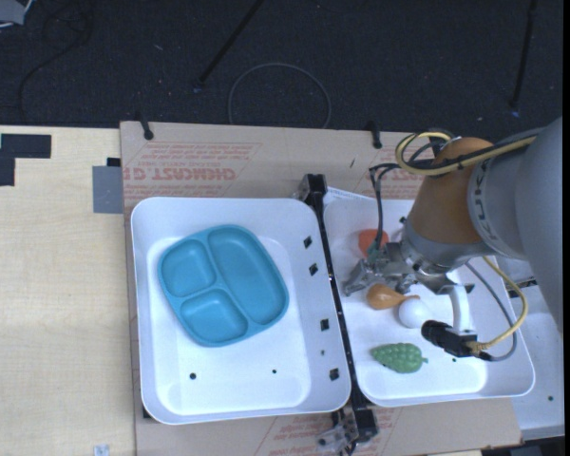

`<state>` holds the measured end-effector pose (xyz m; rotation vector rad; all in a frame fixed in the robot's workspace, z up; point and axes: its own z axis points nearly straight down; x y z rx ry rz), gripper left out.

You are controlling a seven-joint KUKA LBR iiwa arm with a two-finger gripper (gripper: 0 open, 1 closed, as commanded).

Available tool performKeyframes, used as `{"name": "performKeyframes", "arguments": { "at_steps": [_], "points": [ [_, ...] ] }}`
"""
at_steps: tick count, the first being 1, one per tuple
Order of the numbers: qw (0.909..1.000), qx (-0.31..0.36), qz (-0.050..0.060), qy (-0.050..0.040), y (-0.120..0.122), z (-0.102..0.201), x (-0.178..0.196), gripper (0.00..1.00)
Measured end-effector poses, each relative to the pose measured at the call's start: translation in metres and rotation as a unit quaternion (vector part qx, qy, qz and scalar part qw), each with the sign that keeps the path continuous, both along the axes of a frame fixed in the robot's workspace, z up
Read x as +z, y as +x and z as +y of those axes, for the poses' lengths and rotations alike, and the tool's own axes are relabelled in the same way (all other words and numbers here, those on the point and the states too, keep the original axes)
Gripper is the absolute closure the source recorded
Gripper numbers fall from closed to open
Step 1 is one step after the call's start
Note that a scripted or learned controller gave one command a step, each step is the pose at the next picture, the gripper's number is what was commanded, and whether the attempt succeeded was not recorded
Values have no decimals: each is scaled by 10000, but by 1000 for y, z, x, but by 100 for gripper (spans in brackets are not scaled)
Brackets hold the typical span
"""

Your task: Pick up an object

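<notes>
Seen from the overhead camera, the grey arm with its orange band reaches into the right white bin, and its gripper sits low beside a small orange pear-shaped toy. Whether the gripper is clenched or released cannot be told here.

The orange toy, a likely target, lies mid-bin, touching a white egg-like ball; it looks light, stiff and smooth, so it may slip, and a hold across its wider belly seems soundest.

A knobbly green toy fruit lies near the bin's front, and a red-orange piece lies farther back.

The left white bin holds a blue three-compartment plastic plate.
</notes>
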<state>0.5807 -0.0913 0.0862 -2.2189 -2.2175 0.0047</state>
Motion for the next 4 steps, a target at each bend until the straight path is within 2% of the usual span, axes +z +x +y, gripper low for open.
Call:
{"name": "performKeyframes", "arguments": {
  "at_steps": [1, 2, 4],
  "points": [
    [10000, -26, -3, -2, 0, -2, 11, 100],
    [10000, -27, -39, -7, -5, -2, 73, 100],
    [10000, 3, -40, -8, -4, -6, 162, 100]
  ]
}}
